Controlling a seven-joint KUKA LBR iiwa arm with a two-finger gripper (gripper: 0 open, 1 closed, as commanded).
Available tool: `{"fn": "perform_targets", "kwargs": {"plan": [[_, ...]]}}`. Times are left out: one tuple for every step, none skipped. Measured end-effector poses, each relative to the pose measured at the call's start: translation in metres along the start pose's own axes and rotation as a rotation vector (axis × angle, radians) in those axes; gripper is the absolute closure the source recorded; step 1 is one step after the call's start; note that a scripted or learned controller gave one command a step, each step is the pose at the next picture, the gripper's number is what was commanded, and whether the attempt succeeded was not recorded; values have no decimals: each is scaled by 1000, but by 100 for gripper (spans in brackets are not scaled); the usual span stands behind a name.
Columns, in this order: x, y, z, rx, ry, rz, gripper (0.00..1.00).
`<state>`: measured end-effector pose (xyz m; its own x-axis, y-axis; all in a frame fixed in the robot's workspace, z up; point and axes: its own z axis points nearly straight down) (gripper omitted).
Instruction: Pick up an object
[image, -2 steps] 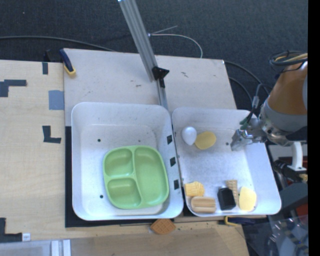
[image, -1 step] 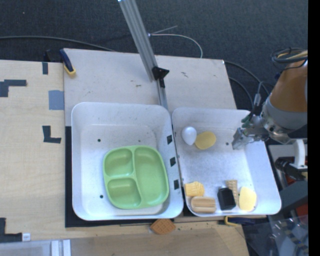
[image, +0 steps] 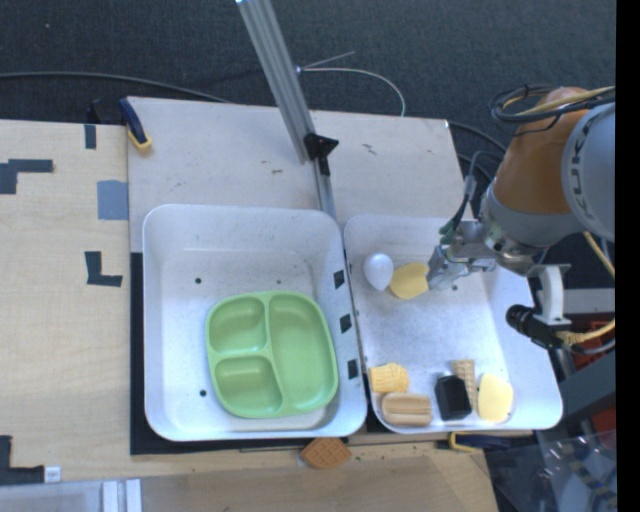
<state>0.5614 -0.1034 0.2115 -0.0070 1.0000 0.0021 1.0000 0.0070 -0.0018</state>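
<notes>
Yellow and rounded, a small plastic-looking lump (image: 408, 281) lies on the floor of the right-hand shallow white bin (image: 470, 318), touching or nearly touching a small white egg-shaped piece (image: 378, 270) on its left. We take this yellow lump for the likely target, since our hand (image: 447, 262) sits just beside its right edge, low in the bin.

We judge the step to be the approach or the start of a grasp; nothing shows between the fingers, so we do not count anything as held. Whether the hand is open or closed we cannot tell, because the wrist and its cabling cover it from above.

Our grey arm with the orange band (image: 545, 170) reaches in from the right and bends down over the bin's far right corner, the wrist pointing down and slightly leftward toward the lump.

Next, we think the hand must centre over the lump rather than beside it, then close and lift straight up. The egg-shaped piece so close by could be nudged or caught along with it.

Other choices wait along the bin's near edge: a tan waffle-textured piece (image: 389, 378), a tan bun-like roll (image: 406, 408), a small black block (image: 452, 396) and a pale yellow oval (image: 494, 397). A green divided plastic plate (image: 270, 353) rests in the left white bin (image: 170, 300).
</notes>
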Motion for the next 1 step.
{"fn": "perform_targets", "kwargs": {"plan": [[63, 10, 0, 0, 0, -1, 100]]}}
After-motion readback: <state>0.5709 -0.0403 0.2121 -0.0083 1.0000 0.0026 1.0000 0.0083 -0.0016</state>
